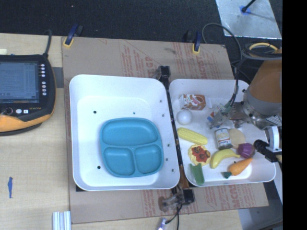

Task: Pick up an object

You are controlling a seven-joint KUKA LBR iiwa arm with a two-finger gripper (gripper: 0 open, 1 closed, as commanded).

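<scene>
Tabletop (33, 176): light wood, carrying one brown cardboard sheet (144, 56) clamped along its far edge; both bins sit on the sheet.
Left bin (81, 95): one white bin; wide bare floor along its far wall and left wall.
Blue tray (130, 146): one three-compartment tray, lying toward the near-right part of the left bin, apart from all four walls.
Right bin (261, 176): one white bin, touching the left bin along a shared edge; objects crowd its centre and near half, with bare floor along the far wall.
Arm (266, 87): one, with an orange band, over the right bin's far-right corner.
Pincer (223, 116): low over the right bin's centre-right, just above the can; whether its fingers are spread or pressed together cannot be told, and no object is seen between them.
Pendant (21, 92): one handheld screen unit at the tabletop's left edge, well apart from the bins.
Corn cob (192, 136): one, yellow, left-centre of the right bin.
Banana (221, 157): one, near the near wall.
Carrot (239, 167): one, just beside the banana, at the near wall.
Green piece (197, 174): one, at the near-left corner.
Packet (193, 101): one, red and white, near the far wall.
Can (222, 138): one, upright, centre.
Purple piece (245, 150): one, right of the banana.
White ball (184, 116): one, above the corn cob.
</scene>
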